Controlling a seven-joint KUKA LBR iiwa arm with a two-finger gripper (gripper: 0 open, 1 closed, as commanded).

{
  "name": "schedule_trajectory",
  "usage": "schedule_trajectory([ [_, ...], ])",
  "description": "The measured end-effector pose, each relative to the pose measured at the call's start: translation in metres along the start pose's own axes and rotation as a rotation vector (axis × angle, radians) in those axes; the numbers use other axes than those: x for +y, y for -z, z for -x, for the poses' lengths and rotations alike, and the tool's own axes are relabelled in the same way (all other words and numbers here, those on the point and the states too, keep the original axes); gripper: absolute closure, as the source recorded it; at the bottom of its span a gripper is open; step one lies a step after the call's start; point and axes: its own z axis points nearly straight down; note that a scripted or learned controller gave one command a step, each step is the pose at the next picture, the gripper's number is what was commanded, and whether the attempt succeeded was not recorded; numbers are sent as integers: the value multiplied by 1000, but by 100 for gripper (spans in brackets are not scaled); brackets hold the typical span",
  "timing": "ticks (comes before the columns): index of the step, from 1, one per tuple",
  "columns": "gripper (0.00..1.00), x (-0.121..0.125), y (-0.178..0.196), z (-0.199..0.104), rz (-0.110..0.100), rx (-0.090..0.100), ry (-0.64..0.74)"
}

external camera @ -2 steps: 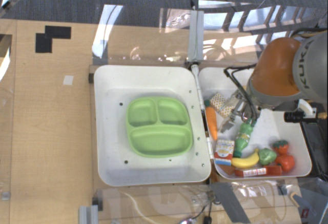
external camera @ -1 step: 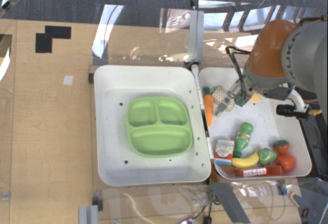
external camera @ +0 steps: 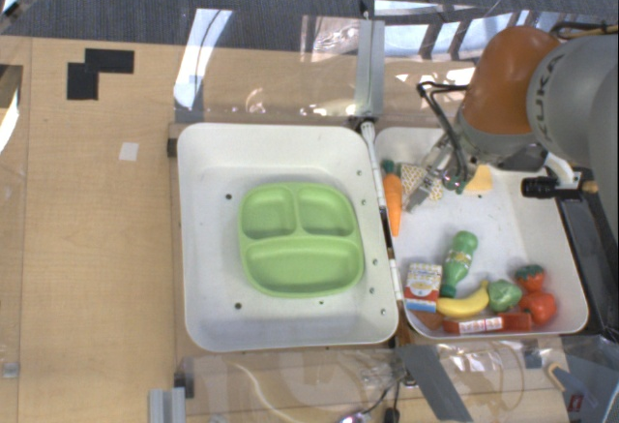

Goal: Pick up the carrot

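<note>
The carrot (external camera: 393,203), orange with a small green top, lies along the left wall of the right bin (external camera: 542,227), its top pointing to the far side. My gripper (external camera: 433,183) hangs low just to the right of the carrot's upper end, near the bin's far left corner. Its fingers stand apart with nothing between them, and the left fingertip (external camera: 416,183) is close to the carrot without clearly touching it. The orange band of the arm (external camera: 508,82) sits above and to the right.
A yellow wedge (external camera: 480,179) lies right of the gripper. A green bottle (external camera: 459,259), small carton (external camera: 424,281), banana (external camera: 464,303), green vegetable (external camera: 504,294) and red fruits (external camera: 538,300) crowd the near side. The left bin (external camera: 203,218) holds a green divided plate (external camera: 300,239).
</note>
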Motion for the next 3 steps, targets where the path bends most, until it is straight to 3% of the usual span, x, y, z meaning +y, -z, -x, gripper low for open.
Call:
schedule_trajectory([
  [1,0,0,1,-2,2,-4,-6],
  [2,0,3,-7,12,-9,11,-222],
  [3,0,-8,-6,-6,-8,10,-450],
])
